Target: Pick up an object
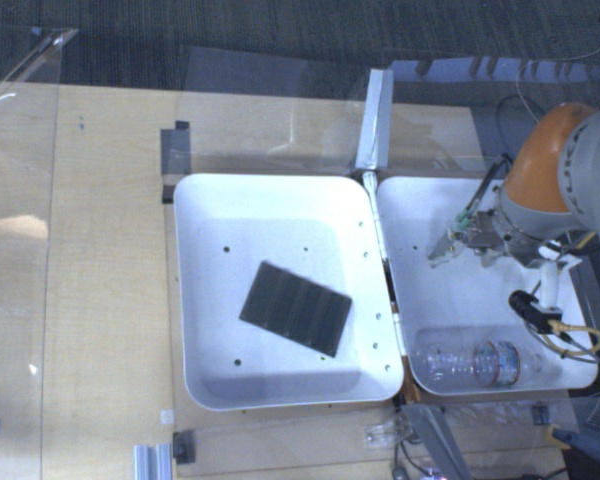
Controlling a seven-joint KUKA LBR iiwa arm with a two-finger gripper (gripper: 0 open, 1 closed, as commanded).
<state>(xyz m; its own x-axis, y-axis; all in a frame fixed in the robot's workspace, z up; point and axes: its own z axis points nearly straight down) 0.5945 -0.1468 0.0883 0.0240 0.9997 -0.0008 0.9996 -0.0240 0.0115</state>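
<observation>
Two white bins sit on the desk. The left bin (210,218) holds one dark flat pad (296,308). The right bin (410,218) holds one clear bottle (472,362). The jaws (450,248) hang over the right bin, well above the bottle.

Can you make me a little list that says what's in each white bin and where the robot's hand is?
left bin: one flat dark ridged pad, lying at a slant
right bin: one clear plastic bottle, on its side by the near wall
arm: grey with an orange band, reaching in from the right
gripper: over the right bin, apart from the bottle
</observation>
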